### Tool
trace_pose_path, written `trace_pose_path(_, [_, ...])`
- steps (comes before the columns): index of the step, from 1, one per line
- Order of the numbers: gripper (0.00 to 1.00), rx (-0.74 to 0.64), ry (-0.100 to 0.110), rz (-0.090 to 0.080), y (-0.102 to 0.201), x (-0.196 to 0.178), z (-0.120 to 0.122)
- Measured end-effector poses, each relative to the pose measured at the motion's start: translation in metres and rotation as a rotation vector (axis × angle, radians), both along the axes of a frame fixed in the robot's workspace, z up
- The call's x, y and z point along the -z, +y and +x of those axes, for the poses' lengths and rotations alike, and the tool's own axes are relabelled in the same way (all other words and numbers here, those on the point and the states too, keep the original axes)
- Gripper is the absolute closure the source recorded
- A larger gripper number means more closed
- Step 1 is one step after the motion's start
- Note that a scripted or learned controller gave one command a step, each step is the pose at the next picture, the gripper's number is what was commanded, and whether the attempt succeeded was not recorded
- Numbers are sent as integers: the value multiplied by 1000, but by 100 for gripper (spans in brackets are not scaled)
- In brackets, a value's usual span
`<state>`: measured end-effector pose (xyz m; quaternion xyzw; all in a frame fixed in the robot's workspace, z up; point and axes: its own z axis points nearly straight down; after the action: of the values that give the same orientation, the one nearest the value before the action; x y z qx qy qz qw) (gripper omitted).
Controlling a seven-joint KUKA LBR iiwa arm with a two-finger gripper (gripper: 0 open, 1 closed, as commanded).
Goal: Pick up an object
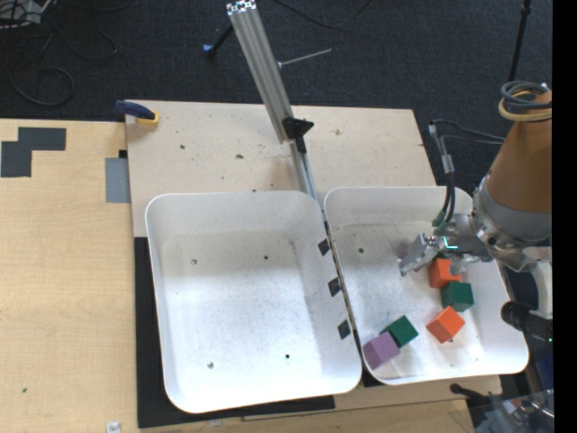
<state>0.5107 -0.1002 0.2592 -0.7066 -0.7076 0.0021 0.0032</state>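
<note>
We saw the pincer [431, 253] low in the right bin [388, 207], at centre right of the frame. We could not tell its state. An orange block [440, 274] lay just below-right of it, apparently touching. A dark green block [458, 296], another orange block [445, 324], a green block [402, 331] and a purple block [380, 349] lay toward the lower right.

Left bin [180, 233]: floor open throughout.
Right bin [379, 207]: far-left floor open.
Obstacles, right bin: gripper [424, 255] over centre; orange blocks [444, 324], green blocks [402, 330], purple block [380, 349] crowd near-right.
Divider: aluminium rail [261, 61] between bins, far side.
</note>
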Motion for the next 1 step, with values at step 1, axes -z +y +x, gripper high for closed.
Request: trace_pose_path(1, [0,6,-5,-1,-2,-2,0])
